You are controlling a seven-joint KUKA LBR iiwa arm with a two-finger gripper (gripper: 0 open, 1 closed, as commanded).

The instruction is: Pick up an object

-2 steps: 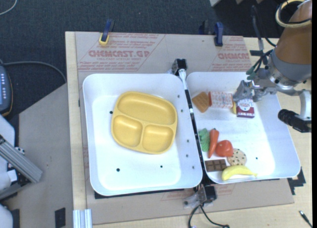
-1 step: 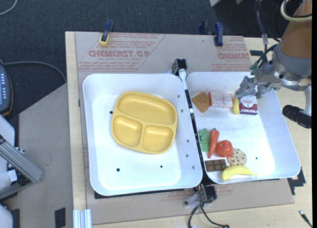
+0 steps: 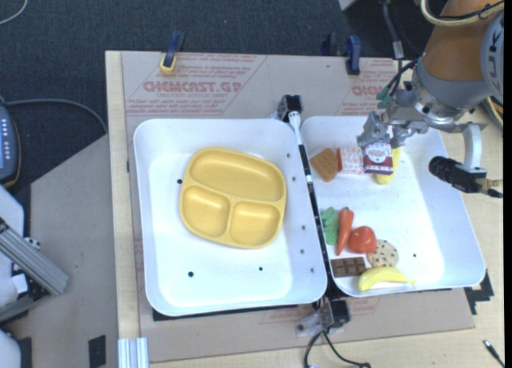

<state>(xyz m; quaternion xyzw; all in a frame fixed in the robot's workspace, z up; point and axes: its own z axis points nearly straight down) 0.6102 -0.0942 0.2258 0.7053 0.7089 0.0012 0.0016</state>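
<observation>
My gripper [image 3: 384,138] hangs over the far part of the right bin [image 3: 452,222]. Its fingers are closed around the top of a small red and white bottle [image 3: 378,158] with a yellow base, which hangs just below them. Next to the bottle on the left lie a pink and white wafer [image 3: 350,160] and a brown toast piece [image 3: 326,164]. Toward the bin's near side sit a green leafy item [image 3: 329,222], a carrot [image 3: 344,229], a red tomato [image 3: 362,238], a cookie [image 3: 383,254], a chocolate bar [image 3: 347,266] and a banana [image 3: 382,279].
A yellow divided plate [image 3: 233,197] lies in the left bin [image 3: 156,222]. A black-edged divider rim [image 3: 306,190] separates the two bins. The right half of the right bin floor is bare white.
</observation>
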